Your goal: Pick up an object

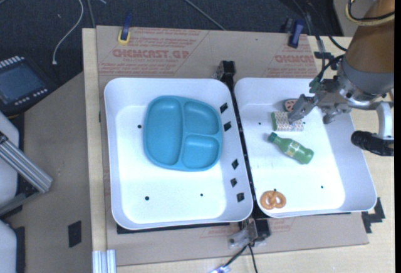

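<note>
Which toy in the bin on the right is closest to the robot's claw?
The small speckled green-and-white block, right beside the gripper. The green bottle lies below it, and the pretzel sits far off near the bin's front edge.

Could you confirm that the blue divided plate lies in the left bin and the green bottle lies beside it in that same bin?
Not quite: the camera view shows the bottle in the right bin. The plate does lie in the left bin.

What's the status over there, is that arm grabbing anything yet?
Gripper low in right white bin, nothing visibly held. Small patterned block beside it, green plastic bottle just below. Nothing blocking.
</note>
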